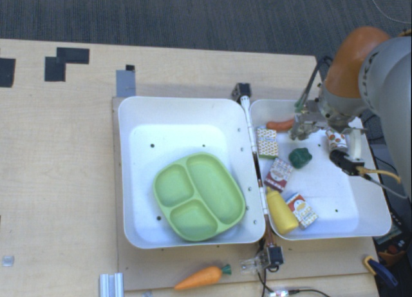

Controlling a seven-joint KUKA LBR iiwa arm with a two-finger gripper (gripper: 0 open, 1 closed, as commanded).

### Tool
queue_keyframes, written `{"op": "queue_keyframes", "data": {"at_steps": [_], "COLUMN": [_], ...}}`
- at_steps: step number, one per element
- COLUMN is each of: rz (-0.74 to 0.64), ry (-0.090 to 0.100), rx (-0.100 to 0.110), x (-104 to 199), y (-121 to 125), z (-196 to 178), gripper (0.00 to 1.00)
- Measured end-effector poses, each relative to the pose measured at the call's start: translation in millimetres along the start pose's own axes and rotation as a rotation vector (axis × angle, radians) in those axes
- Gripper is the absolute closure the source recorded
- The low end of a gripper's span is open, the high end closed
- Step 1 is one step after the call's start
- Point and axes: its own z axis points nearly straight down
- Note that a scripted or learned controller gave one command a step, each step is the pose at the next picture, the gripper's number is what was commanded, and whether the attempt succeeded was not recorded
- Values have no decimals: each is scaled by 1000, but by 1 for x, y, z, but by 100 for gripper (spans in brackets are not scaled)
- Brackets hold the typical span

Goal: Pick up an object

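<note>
Camera view gives us a slanted look down on a pale wooden counter with two shallow white bins side by side. In the left bin we see a light green divided plate with three compartments, lying toward the near right corner. The right bin holds the small things: an orange carrot-like piece at the far side, a patterned square packet just below it by the left wall, a dark green lump near the middle, a red and white packet beside it, a yellow bottle at the near left, and a small red and white box touching the bottle's right side. Our arm reaches in from the right, and its gripper hangs over the far part of the right bin, just right of the orange piece and above the green lump. We cannot tell how far the fingers stand apart, nor whether anything sits between them. On the counter in front of the bins lies a toy carrot.
</note>
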Motion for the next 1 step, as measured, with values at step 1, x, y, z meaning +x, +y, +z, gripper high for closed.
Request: {"op": "queue_keyframes", "data": {"at_steps": [1], "rz": [-1], "ry": [-1], "rx": [-3], "x": [0], "y": [1], "z": [0], "gripper": [0]}}
